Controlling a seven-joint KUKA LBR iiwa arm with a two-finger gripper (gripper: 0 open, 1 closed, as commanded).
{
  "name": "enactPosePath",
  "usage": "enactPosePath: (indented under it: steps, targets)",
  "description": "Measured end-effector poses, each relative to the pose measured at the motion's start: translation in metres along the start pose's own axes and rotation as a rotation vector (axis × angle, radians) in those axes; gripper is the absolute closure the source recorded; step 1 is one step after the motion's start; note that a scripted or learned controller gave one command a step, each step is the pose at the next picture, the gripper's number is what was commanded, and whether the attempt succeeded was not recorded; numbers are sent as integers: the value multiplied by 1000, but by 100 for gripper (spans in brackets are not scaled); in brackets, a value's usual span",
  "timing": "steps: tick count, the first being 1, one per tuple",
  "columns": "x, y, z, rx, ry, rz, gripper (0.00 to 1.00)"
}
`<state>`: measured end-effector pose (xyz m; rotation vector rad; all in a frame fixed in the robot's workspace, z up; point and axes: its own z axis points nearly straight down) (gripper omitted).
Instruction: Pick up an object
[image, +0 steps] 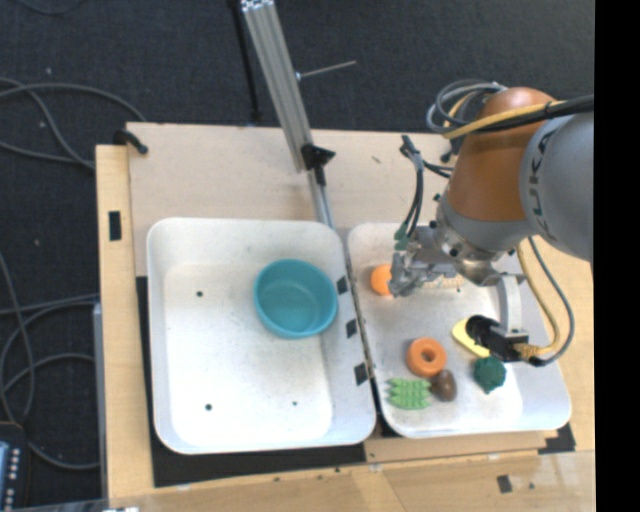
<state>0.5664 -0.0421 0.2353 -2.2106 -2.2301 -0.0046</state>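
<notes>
Flanking each other on a tan bench (230, 170) over dark carpet (60, 60), two white bins (200, 400); end effector (405, 275) grip unclear.

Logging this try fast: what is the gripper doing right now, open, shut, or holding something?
Gripper: low in the right bin, beside the small orange ball; whether it grips anything cannot be told.
</notes>
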Motion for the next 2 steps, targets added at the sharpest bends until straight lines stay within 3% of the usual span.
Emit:
enactPosePath:
  steps: [2]
  targets:
    - [112,-5,-4,-1,0,-1,100]
